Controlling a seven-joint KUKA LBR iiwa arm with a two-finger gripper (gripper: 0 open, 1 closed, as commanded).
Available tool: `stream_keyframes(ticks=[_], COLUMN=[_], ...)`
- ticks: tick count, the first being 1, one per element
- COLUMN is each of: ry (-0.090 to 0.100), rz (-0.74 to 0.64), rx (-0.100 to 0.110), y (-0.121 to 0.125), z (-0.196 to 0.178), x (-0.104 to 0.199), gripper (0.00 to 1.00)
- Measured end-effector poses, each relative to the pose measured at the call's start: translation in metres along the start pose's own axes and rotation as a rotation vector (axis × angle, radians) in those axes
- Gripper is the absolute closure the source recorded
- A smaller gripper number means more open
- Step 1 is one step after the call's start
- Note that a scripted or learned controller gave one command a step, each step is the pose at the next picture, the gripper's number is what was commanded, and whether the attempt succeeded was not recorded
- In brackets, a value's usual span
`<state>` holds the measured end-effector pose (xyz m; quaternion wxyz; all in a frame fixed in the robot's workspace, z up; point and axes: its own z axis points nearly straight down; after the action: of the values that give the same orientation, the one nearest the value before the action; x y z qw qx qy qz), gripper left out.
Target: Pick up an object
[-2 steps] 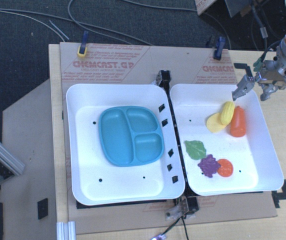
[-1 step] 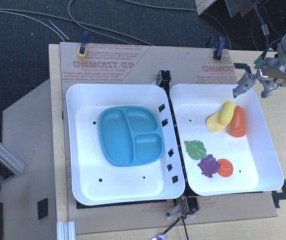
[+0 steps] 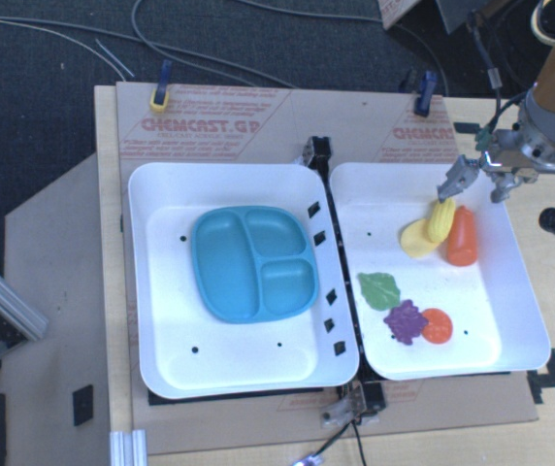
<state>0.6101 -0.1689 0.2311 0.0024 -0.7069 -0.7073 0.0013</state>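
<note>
The right bin (image 3: 510, 304) holds several toy foods: a yellow corn cob (image 3: 441, 219) leaning on a yellow lemon-like piece (image 3: 416, 240), an orange-red carrot (image 3: 462, 237), a green leaf (image 3: 379, 289), purple grapes (image 3: 405, 320) and a small orange fruit (image 3: 437, 326). My gripper (image 3: 479, 179) hangs over the bin's back right part, just above the corn and carrot. Its two fingers are spread apart, with nothing between them.
The left bin (image 3: 161, 348) carries a blue divided plate (image 3: 255, 262). A black divider strip (image 3: 326, 250) runs between the bins. Clamps (image 3: 162, 95) hold the board at the back, and cables lie on the dark floor beyond.
</note>
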Motion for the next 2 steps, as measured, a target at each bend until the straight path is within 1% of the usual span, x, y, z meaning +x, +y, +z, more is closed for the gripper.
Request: stream_keyframes(ticks=[1, 2], ry=[0.001, -0.001], rz=[0.001, 0.000], rx=[0.002, -0.003], y=[0.000, 0.005], z=[0.064, 0.118], x=[-0.001, -0.010], gripper=[0.00, 0.00])
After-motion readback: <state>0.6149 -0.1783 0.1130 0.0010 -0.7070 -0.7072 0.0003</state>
